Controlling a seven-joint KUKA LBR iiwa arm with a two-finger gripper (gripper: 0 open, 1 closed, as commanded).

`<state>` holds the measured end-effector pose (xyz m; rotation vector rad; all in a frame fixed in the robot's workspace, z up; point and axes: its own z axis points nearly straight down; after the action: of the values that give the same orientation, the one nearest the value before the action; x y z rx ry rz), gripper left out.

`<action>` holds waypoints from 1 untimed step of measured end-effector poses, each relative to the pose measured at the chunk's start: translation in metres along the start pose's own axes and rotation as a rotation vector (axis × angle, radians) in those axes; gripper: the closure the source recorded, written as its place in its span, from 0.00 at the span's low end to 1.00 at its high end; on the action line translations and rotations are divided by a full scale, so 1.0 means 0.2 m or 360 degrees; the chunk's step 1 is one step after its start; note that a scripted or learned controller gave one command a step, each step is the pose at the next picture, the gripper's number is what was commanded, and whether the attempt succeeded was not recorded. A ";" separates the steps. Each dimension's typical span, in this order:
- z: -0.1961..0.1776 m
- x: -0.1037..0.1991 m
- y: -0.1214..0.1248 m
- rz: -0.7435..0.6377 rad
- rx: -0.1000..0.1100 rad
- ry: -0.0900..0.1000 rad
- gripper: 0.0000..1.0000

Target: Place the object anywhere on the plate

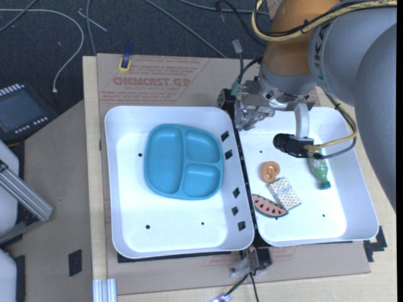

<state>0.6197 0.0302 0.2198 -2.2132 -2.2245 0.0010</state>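
A tan cardboard sheet with red lettering point(154, 74) covers the table. Behind it lies dark carpeted floor point(44, 49) strewn with thin white cables point(69, 24); a small black screen point(22, 109) sits left.

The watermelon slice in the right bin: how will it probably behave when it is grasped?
The watermelon slice lies flat and looks thin, so it likely offers little height to pinch. It seems a small toy, probably light and stiff. It touches the checkered packet, which may shift with it.

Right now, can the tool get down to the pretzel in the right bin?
Probably yes. The pretzel lies uncovered on the right bin's floor, apart from the patterned packet and watermelon slice below it. The tool sits near the bin's upper-left corner, with nothing between.
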 end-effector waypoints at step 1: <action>0.03 0.25 0.01 0.0000 -0.0004 -0.0001 1.00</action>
<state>0.6217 0.0803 0.2142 -2.2148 -2.2259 -0.0010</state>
